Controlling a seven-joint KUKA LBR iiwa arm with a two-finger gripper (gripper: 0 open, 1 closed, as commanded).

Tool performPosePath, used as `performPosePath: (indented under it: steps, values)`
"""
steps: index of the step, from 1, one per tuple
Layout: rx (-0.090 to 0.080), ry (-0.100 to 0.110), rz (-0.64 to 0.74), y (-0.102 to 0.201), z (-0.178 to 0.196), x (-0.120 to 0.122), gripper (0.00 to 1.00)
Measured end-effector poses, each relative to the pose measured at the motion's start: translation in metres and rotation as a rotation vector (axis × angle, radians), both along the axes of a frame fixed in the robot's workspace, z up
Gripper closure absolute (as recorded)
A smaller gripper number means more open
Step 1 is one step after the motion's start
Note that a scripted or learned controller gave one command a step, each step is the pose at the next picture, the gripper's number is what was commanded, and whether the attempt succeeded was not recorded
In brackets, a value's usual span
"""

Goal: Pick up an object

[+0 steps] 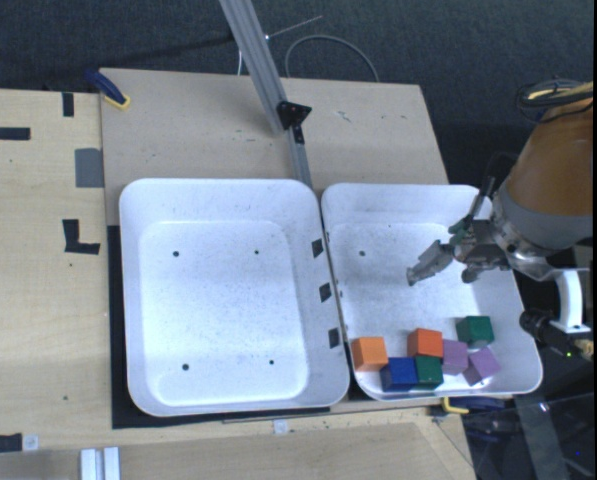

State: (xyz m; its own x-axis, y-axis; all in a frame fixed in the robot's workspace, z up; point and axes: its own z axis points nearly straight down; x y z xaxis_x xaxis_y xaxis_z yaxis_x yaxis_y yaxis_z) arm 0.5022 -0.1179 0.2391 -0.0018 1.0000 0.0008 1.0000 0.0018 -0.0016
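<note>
Several small blocks lie clustered along the front edge of the right bin: an orange block, a red-orange block, a blue block, a green block, a dark green block and two purple blocks. My gripper hangs over the middle right of that bin, behind the cluster and apart from it. It is open, with one finger splayed to the left and nothing between the fingers.
The left bin stands beside the right one, their rims touching at the middle. A grey metal bar slants in from the back toward the bins' shared edge. The arm's orange band overhangs the right bin's right rim.
</note>
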Motion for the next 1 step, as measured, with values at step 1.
performPosePath:
  steps: [1]
  values:
    - [-0.004,0.001,-0.005,-0.0665,-0.0692,0.0529,0.00]
